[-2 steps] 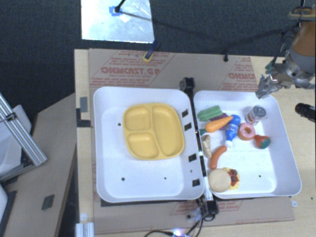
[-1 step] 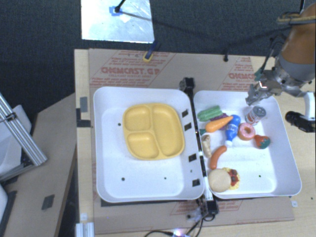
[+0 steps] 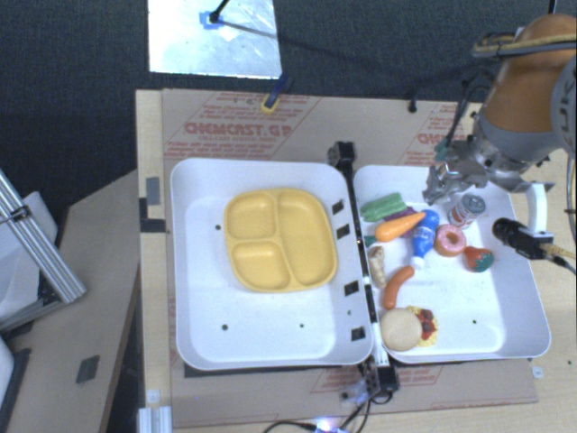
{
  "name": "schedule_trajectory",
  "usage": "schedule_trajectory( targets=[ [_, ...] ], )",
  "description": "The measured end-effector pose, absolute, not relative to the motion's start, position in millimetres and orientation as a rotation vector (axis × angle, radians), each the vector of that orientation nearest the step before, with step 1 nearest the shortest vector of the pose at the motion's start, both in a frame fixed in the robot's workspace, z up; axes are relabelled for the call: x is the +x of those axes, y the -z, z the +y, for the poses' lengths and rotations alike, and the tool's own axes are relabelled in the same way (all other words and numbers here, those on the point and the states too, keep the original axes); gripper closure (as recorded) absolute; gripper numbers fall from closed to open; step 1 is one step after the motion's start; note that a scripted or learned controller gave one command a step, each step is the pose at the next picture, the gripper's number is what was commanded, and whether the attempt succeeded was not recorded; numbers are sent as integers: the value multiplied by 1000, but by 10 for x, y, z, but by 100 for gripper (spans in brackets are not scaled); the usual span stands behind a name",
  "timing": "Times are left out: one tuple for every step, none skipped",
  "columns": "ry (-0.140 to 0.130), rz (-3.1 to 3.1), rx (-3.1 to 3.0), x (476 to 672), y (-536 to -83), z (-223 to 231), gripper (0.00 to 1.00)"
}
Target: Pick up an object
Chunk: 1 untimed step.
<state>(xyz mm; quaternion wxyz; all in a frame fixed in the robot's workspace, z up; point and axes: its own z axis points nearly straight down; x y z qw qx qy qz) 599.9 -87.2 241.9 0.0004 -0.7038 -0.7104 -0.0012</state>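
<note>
The right bin (image 3: pixel 518 318) holds several toy foods: a green pod (image 3: pixel 383 206), an orange carrot (image 3: pixel 399 226), a blue bottle (image 3: pixel 422 235), a pink donut (image 3: pixel 449 240), a small can (image 3: pixel 467 208), a red and green fruit (image 3: pixel 479 259), a sausage (image 3: pixel 397 286), a pale piece (image 3: pixel 376 262) and a burger (image 3: pixel 407 327). My gripper (image 3: pixel 441 186) hangs over the back of this bin, just behind the blue bottle and to the left of the can. I see nothing gripped in it.
A yellow divided plate (image 3: pixel 278 239) lies in the left bin (image 3: pixel 203 332). A divider with black clips (image 3: pixel 354 242) separates the two bins. The arm (image 3: pixel 527 97) reaches in from the upper right. A shiny sheet (image 3: pixel 215 25) lies beyond the bench.
</note>
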Motion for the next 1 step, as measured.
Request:
schedule_trajectory(
  targets=[
    [-1,-2228,-2210,5698,-2281,-451,100]
  ],
)
